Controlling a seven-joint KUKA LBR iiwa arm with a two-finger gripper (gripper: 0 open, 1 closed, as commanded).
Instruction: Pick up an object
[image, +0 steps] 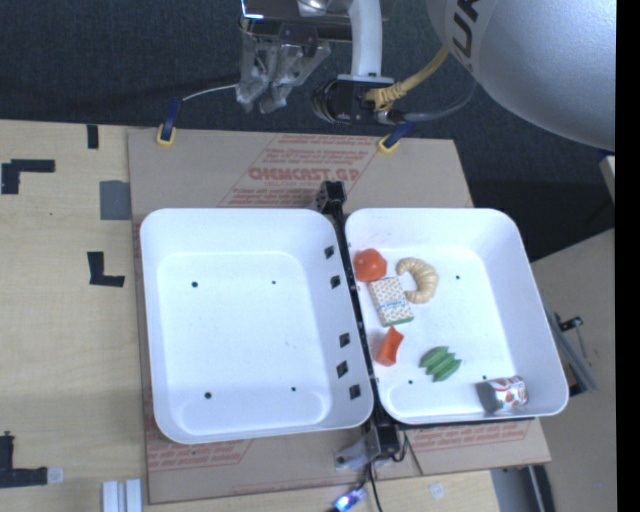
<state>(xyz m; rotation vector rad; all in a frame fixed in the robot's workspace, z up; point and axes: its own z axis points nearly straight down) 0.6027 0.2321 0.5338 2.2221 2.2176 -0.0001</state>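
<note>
The right bin (500, 245) holds several small objects: a red tomato-like ball (370, 264), a tan croissant-shaped piece (419, 278), a pale patterned box (391, 300), an orange wedge (389, 346), a green pod (439, 363) and a small can (503, 394) lying in the near right corner. My gripper (268, 82) hangs high at the top of the view, beyond the bins' far edge and well away from every object. Nothing shows between its fingers.
The left bin (160, 300) sits beside the right one, joined by a black divider strip (343, 310). Both rest on a cardboard sheet (300, 170) on the wooden bench. Cables and a white tube (365, 50) hang near the gripper.
</note>
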